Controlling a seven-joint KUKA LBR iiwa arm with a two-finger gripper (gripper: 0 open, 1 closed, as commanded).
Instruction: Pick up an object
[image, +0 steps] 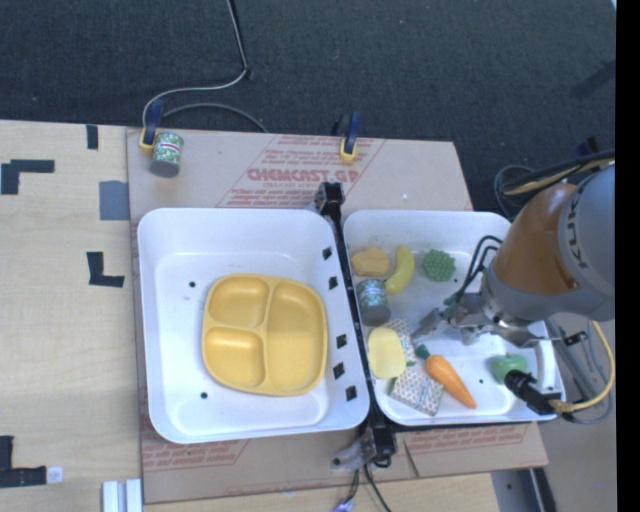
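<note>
The right bin (480, 222) holds several small items. Along its far side lie an orange-yellow lump (370, 262), a yellow banana (402, 268) and a green knobbly piece (437, 264). A small grey can (372, 296) stands near the divider. Nearer the front are a pale yellow block (386, 352), a patterned packet (416, 388), an orange carrot (449, 379) and a green item (507, 367). My gripper (438, 320) hangs low in the middle of this bin, just above the carrot's leafy end and below the green knobbly piece. Nothing is visibly held.
The left bin (160, 300) carries a yellow divided plate (265, 333). A black divider (345, 300) with clips separates the bins. A small can (166, 152) stands on the cardboard behind the left bin. My arm and cables cover the right bin's right side.
</note>
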